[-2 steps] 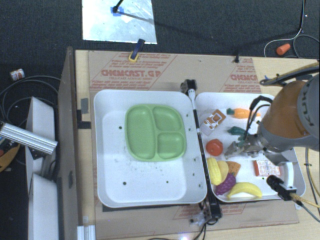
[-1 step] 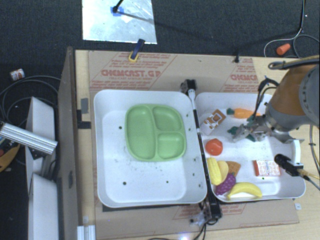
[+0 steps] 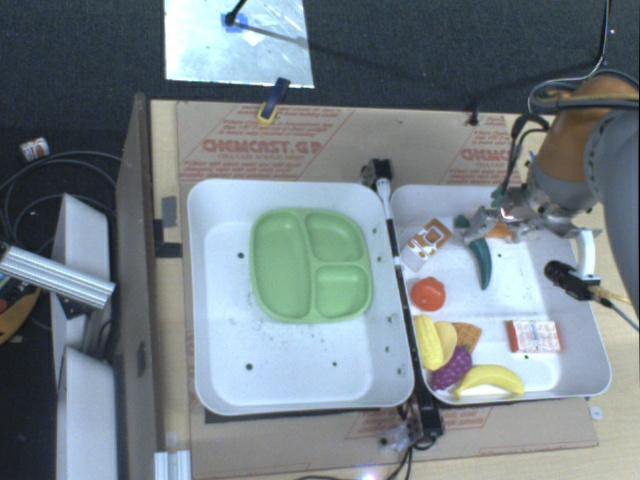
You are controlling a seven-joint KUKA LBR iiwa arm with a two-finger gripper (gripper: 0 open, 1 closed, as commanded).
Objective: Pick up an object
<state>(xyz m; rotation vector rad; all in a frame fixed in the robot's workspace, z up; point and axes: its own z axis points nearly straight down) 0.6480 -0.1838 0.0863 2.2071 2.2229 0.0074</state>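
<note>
My gripper (image 3: 500,218) hangs low over the far part of the right bin (image 3: 585,368), reaching in from the right. Right under it lies an orange carrot-like piece (image 3: 499,233) with a green end (image 3: 467,225). A dark teal pepper (image 3: 484,263) lies just in front of it. Further left are a small white and orange carton (image 3: 430,240) and a red tomato (image 3: 428,293). Near the front lie a corn cob (image 3: 427,340), an orange slice (image 3: 466,335), purple grapes (image 3: 452,368), a banana (image 3: 490,378) and a red and white box (image 3: 531,335).
The left bin (image 3: 225,368) holds a green divided plate (image 3: 310,265). A raised rim (image 3: 398,278) separates the two bins. Cardboard (image 3: 300,138) lies under both bins, with a yellow and blue clip (image 3: 271,101) at its far edge.
</note>
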